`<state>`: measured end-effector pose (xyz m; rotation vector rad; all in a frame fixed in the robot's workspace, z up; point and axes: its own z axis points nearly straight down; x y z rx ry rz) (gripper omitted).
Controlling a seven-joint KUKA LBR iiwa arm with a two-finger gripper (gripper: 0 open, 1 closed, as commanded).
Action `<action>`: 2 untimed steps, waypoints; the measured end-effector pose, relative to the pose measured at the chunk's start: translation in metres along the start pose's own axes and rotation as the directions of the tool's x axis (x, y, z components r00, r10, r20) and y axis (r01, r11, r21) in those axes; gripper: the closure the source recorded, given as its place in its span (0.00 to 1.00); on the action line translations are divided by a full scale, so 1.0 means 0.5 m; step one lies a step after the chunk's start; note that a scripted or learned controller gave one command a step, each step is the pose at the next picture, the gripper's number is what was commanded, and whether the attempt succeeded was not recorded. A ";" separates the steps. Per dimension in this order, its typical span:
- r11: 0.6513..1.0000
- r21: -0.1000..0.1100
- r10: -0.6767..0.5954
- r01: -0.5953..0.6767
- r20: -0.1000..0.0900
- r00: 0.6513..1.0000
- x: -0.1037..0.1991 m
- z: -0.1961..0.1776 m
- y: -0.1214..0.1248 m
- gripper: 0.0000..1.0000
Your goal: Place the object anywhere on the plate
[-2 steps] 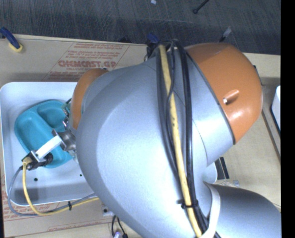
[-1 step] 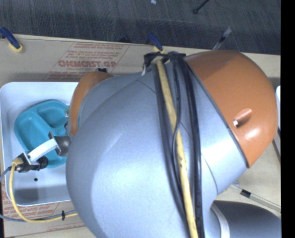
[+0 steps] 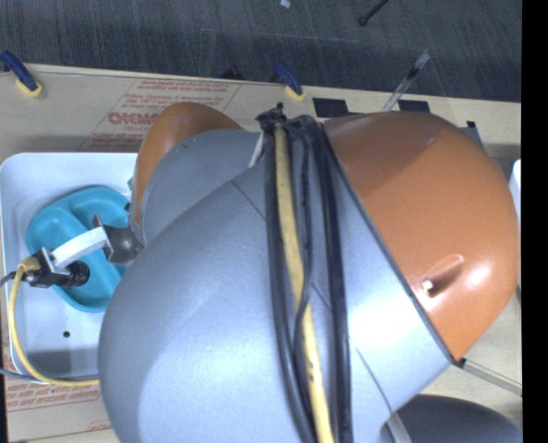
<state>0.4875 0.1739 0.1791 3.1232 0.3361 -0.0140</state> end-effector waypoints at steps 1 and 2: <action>1.000 -0.001 0.000 0.000 0.000 1.000 0.000 0.001 0.000 0.00; 1.000 0.007 0.002 -0.002 -0.028 1.000 0.000 0.154 0.007 0.00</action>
